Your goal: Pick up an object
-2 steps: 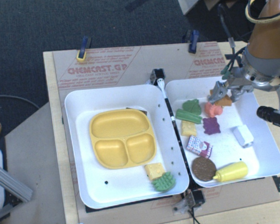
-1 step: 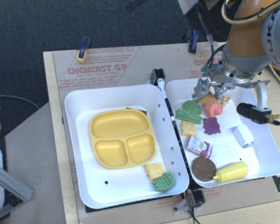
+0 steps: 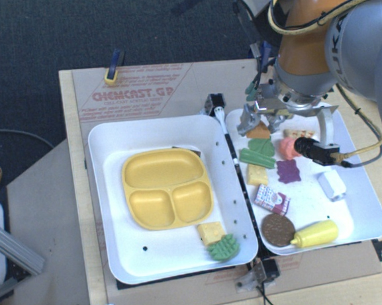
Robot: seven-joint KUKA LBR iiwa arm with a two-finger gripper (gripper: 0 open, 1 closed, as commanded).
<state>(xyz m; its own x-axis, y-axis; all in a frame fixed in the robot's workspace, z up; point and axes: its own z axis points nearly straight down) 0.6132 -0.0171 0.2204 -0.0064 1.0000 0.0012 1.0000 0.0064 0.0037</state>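
Note:
My gripper point(image 3: 260, 118) hangs low over the far left corner of the right bin point(image 3: 363, 216), under the orange wrist band. Just below it lies a small orange piece point(image 3: 260, 133), partly covered by the gripper. In front of that are a green ridged piece point(image 3: 257, 153), a yellow block point(image 3: 257, 174), a purple piece point(image 3: 287, 170) and a pink piece point(image 3: 288, 148). Nearer the front lie a red-and-white packet point(image 3: 272, 199), a brown round cookie point(image 3: 277, 229) and a yellow bottle point(image 3: 315, 234). A pale grey block point(image 3: 331, 185) rests toward the right.
The left bin point(image 3: 109, 209) holds a yellow divided plate point(image 3: 167, 187), a small yellow block point(image 3: 211, 232) and a green leafy piece point(image 3: 224, 247) at its front right. A black cable and connector point(image 3: 317, 152) hang from the wrist across the right bin.

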